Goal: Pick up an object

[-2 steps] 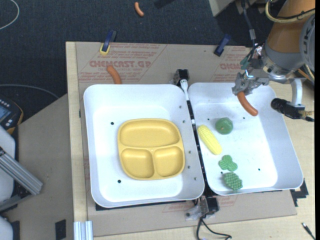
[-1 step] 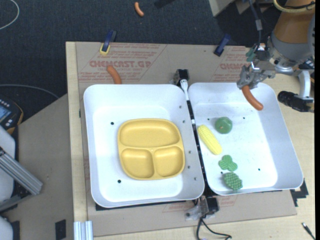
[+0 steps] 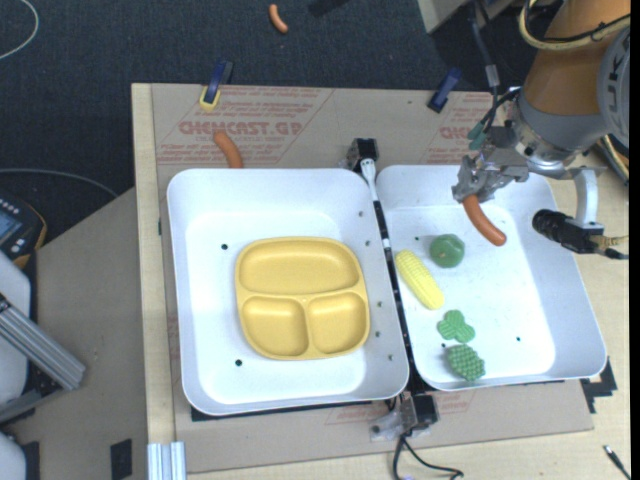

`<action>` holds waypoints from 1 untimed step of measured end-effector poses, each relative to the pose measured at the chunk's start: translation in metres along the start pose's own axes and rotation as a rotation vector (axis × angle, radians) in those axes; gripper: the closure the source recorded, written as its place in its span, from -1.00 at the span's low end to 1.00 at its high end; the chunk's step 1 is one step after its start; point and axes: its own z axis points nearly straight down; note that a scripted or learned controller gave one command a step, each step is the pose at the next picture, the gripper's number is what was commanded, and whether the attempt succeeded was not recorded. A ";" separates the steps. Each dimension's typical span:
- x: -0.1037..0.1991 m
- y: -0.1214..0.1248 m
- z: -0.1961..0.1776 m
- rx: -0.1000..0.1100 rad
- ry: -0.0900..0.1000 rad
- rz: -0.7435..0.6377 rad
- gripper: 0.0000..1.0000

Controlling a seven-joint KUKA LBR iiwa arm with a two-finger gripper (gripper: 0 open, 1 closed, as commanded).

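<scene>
My gripper [image 3: 472, 194] hangs over the far part of the right bin [image 3: 560, 308]. Its fingers are shut on the upper end of an orange sausage [image 3: 487, 222], which slants down to the right from them. Whether the sausage's lower end touches the bin floor I cannot tell. A green ball [image 3: 447, 250] lies just left of and below the sausage. Near the bin's left wall lies a yellow corn cob [image 3: 419, 278]. Two green leafy pieces [image 3: 455, 325] [image 3: 465, 362] lie closer to the front.
The left bin [image 3: 200, 268] holds a yellow divided plate [image 3: 300, 296]. A second orange sausage [image 3: 229, 149] lies on the board behind the left bin, and a third [image 3: 278, 17] on the dark floor. Blue clamps [image 3: 215, 83] [image 3: 444, 90] grip the board's far edge.
</scene>
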 end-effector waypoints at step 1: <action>0.049 -0.018 0.004 0.000 0.001 -0.002 1.00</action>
